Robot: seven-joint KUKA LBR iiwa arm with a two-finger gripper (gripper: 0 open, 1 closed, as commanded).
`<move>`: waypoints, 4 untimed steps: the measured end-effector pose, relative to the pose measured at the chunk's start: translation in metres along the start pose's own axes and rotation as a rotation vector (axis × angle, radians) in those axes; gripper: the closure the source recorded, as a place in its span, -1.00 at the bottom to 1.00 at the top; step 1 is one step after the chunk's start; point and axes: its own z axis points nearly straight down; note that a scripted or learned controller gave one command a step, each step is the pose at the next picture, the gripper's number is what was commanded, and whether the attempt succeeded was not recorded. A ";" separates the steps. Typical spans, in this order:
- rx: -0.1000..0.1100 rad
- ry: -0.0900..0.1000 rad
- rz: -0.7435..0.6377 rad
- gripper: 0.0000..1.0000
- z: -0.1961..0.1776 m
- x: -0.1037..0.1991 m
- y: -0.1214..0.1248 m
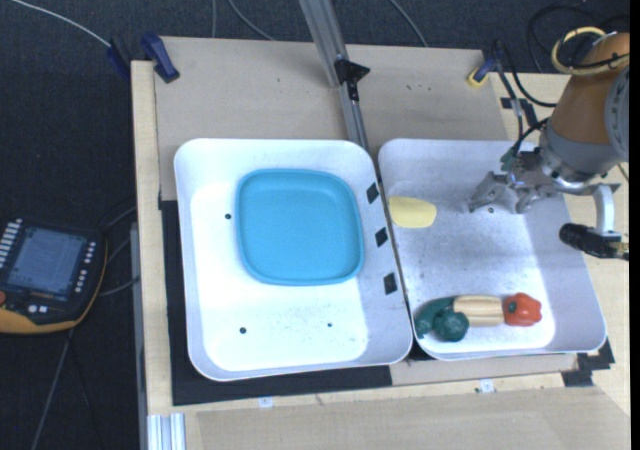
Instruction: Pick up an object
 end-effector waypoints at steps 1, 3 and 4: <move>-0.003 -0.001 -0.001 1.00 -0.012 0.000 0.001; -0.006 -0.002 0.000 1.00 -0.119 -0.001 0.013; -0.007 -0.002 -0.001 1.00 -0.170 0.004 0.022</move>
